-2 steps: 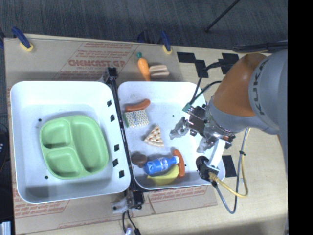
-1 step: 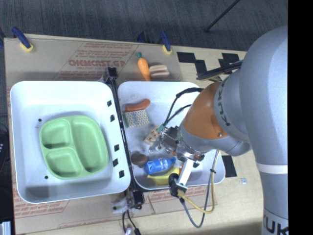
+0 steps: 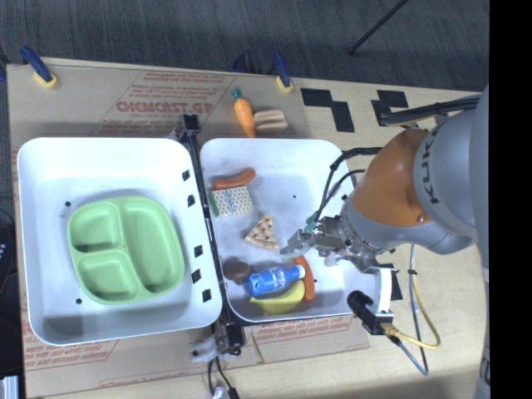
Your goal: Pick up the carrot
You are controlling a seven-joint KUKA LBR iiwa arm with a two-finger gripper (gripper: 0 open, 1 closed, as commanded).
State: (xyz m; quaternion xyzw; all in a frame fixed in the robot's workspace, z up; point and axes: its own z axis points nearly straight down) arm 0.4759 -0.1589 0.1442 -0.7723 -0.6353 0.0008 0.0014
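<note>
Bins (image 3: 33,248): 2 shallow white ones; the right holds about 7 toy foods, including 1 orange carrot (image 3: 308,279) near its near-right corner, beside the gripper (image 3: 309,241). 1 more small orange carrot (image 3: 243,115) lies beyond the bins.

Both white bins (image 3: 274,152) smooth plastic with a soft sheen; green divided tray (image 3: 125,248) in the left one, same smooth plastic, slightly glossy. Table (image 3: 166,98) covered in matt tan cardboard with red print. Arm (image 3: 449,181): grey shell satin-smooth, orange band (image 3: 395,185) glossy with a highlight; blue bottle (image 3: 273,279) shiny plastic, carrot (image 3: 243,115) on the cardboard smooth, faintly glossy.
</note>
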